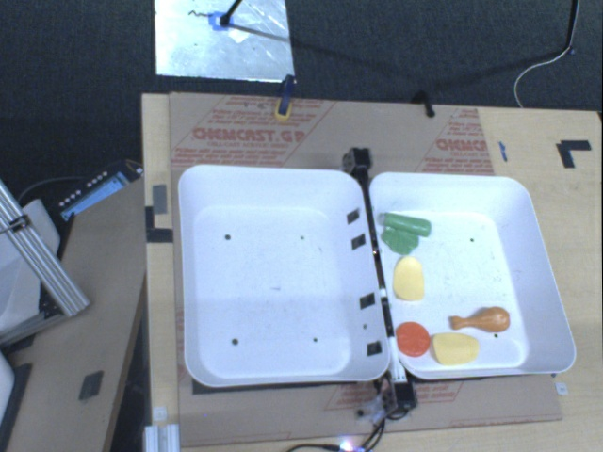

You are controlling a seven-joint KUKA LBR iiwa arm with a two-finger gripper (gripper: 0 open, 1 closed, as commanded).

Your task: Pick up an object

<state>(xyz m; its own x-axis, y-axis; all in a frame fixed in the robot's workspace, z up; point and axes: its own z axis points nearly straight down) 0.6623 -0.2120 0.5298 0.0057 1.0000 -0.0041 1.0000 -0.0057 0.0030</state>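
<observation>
- The objects to choose from all lie in the right bin [542,252]: a green piece [404,233] near its upper left corner, a pale yellow oval piece [408,279] below that, a red round piece [413,338], a yellow piece [455,348] and a brown drumstick-shaped piece [482,321] toward the near edge. The left bin [203,205] holds none of them.
- The gripper's state I cannot tell.
- The red round piece and the yellow piece sit just beside each other, perhaps touching; a grasp aimed at one would likely nudge or drag the other.
- The green piece, the oval and the red piece lie close to the bin's left wall and the divider [377,262] between the bins; a descent there risks striking the rim.
- The low, flat shapes offer little height, so a pinch may slide off.
- The drumstick's thin handle may spin out of a grasp.
</observation>
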